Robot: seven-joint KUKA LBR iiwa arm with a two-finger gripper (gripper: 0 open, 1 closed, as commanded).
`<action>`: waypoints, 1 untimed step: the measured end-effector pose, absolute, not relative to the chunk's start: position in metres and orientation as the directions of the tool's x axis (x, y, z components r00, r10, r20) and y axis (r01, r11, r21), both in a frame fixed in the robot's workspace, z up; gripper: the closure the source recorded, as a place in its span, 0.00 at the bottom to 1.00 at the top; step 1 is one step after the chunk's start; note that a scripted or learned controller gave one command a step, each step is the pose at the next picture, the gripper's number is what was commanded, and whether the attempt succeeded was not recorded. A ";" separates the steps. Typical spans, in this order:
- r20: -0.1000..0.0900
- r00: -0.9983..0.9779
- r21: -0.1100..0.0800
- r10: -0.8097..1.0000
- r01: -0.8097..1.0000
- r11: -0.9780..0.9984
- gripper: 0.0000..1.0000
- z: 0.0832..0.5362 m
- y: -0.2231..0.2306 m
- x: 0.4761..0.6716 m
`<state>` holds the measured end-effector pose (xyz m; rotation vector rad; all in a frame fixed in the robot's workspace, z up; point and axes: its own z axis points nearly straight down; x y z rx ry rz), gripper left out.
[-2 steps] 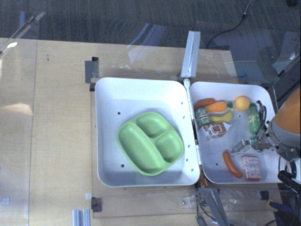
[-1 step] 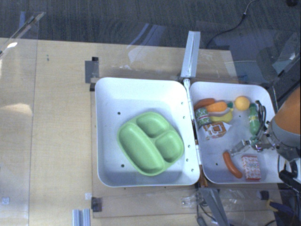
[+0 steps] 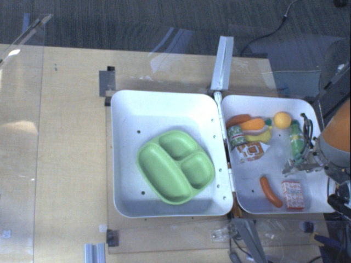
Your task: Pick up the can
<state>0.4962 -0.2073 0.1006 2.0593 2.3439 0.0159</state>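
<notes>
Camera view: looking down on two shallow white bins, side by side.
Left bin (image 3: 126, 147): glossy green three-compartment plastic plate (image 3: 175, 166).
Can (image 3: 245, 145): small printed tin lying on its side in the right bin (image 3: 247, 199), near the dividing wall.
Crowding it: orange carrot (image 3: 253, 124) and yellow piece (image 3: 258, 136) sit right above, touching or nearly.
Other stuff: round yellow lemon (image 3: 282, 119), green bottle (image 3: 296, 138), reddish sausage (image 3: 270, 190), red-white packet (image 3: 292, 194).
Gripper (image 3: 299, 166): beside the bottle, well apart from the can; honestly can't tell its spread.
</notes>
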 end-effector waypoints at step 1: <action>-0.002 -0.088 0.005 0.996 0.996 0.088 1.00 0.196 -0.178 0.556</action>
